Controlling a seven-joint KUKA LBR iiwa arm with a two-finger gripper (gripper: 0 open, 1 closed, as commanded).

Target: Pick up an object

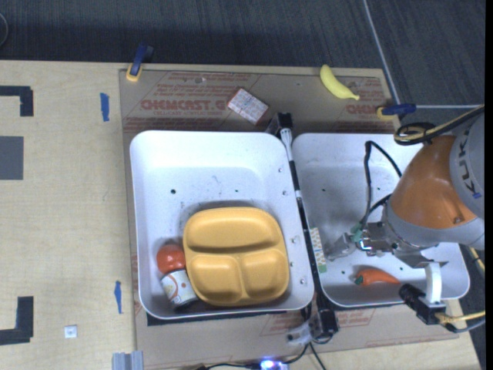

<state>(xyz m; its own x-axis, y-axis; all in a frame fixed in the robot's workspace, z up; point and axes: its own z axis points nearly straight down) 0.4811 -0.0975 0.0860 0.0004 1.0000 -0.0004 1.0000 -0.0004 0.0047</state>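
We see the gripper (348,245) low in the right bin (331,160), just above the carrot (377,277) near its front edge. We cannot tell how its fingers stand. A yellow tray (233,254) fills the left bin's (154,168) front.

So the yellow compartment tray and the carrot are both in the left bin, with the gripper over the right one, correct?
Not quite. The camera view shows the carrot lying in the right bin, just beside the gripper. The yellow compartment tray is in the left bin, as you said.

Orange carrot (377,277) flat on the right bin's (339,160) floor near its front wall.
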